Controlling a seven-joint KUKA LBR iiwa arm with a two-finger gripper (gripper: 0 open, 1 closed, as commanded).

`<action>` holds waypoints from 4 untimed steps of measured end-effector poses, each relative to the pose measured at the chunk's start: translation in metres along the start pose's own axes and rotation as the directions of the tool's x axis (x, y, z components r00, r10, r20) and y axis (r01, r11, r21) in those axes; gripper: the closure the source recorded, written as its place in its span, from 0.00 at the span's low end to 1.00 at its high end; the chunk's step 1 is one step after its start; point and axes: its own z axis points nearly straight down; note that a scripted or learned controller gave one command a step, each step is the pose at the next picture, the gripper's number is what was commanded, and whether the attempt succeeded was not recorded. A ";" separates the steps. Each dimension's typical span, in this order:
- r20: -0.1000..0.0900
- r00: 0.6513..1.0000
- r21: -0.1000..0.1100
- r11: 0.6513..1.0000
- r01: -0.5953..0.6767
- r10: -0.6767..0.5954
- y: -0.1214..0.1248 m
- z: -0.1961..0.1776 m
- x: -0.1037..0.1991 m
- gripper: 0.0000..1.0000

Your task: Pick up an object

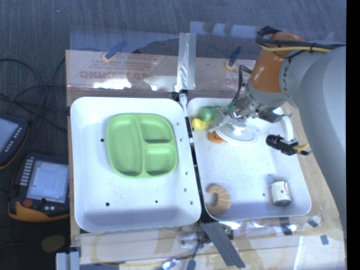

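While your end effector (235, 112) sits low at the back of the right bin (247, 176), near the green object (208, 114), yellow object (198, 124) and white dish (236, 133), nothing is visibly lifted. Grip state: cannot tell. Judged early; the pick remains undone.

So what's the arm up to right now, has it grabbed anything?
Gripper low over the right bin's far end. Nothing seen held. Green toy, yellow piece, orange piece crowd beside it.

tray (142, 145) in left bin (90, 201)
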 end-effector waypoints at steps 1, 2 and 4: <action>-0.017 0.909 0.032 0.908 0.418 -0.417 0.007 0.002 -0.003 0.00; -0.007 0.905 0.028 0.905 0.425 -0.425 0.009 -0.008 -0.005 1.00; 0.001 0.939 0.026 0.939 -0.344 0.344 0.028 -0.136 0.061 1.00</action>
